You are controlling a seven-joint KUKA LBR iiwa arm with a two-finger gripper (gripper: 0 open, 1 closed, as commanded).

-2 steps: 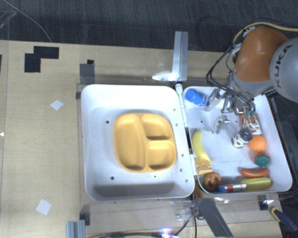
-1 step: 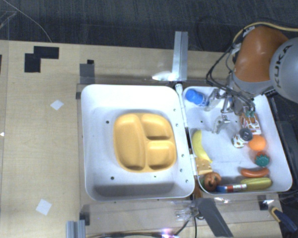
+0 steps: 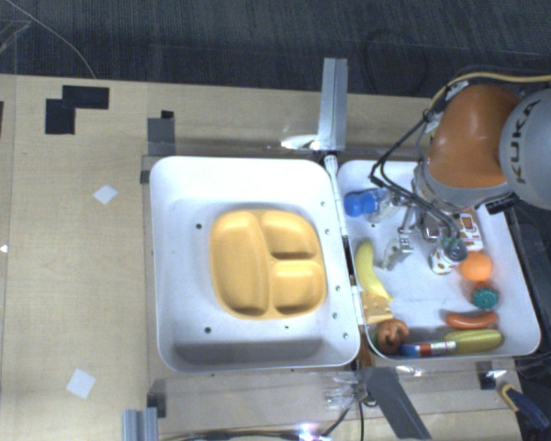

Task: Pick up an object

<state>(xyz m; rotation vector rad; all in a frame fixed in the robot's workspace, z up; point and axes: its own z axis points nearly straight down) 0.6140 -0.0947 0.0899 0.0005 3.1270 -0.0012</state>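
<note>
Right bin (image 3: pixel 523 320): banana (image 3: pixel 369 278) lies lengthwise, gripper (image 3: pixel 413 237) above, grip seemingly unreadable.

Even, fairly bright light falls from above me. The shallow white plastic left bin (image 3: pixel 174 246) glares softly along its walls, with grey shadow pooling at its near edge. Everything looks slightly soft; my grey arm with its orange band (image 3: pixel 468 145) blurs most.

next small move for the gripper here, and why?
Probably a short descent, shifted slightly toward the banana. The gripper hangs over the right bin with nothing visibly between its fingers, and the banana lies beside it along the bin's left wall, apart from the orange ball.
</note>
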